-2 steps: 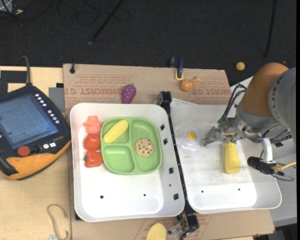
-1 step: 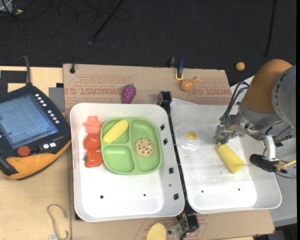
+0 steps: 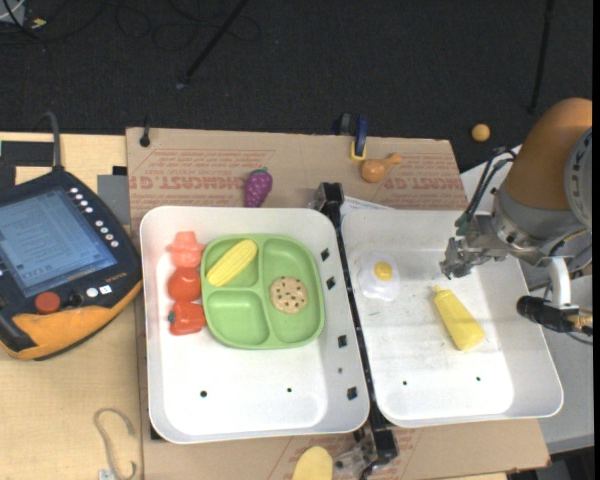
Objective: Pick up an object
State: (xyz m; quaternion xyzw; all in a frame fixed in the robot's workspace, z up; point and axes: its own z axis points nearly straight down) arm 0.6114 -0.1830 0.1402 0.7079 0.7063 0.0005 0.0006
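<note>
— Mustard bottle point(image 3: 458, 319) in the right bin point(image 3: 520, 400): which way does it lie?

— On its side, long axis slanting from upper left to lower right.

— And the gripper point(image 3: 458, 261)?

— Low over the same bin, just up-left of the bottle, apart from it, nothing visibly between the fingers. Fingertips are dark and small; whether the jaws stand wide or narrow, I cannot tell.

— Anything else nearby?

— A fried egg point(image 3: 382, 276), left of the gripper.

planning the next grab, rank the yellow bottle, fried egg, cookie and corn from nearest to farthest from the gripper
From the gripper:
1. Yellow bottle, right bin, just below it.
2. Fried egg, right bin, toward the divider.
3. Cookie, green plate, left bin.
4. Corn, plate's far-left compartment.
</note>
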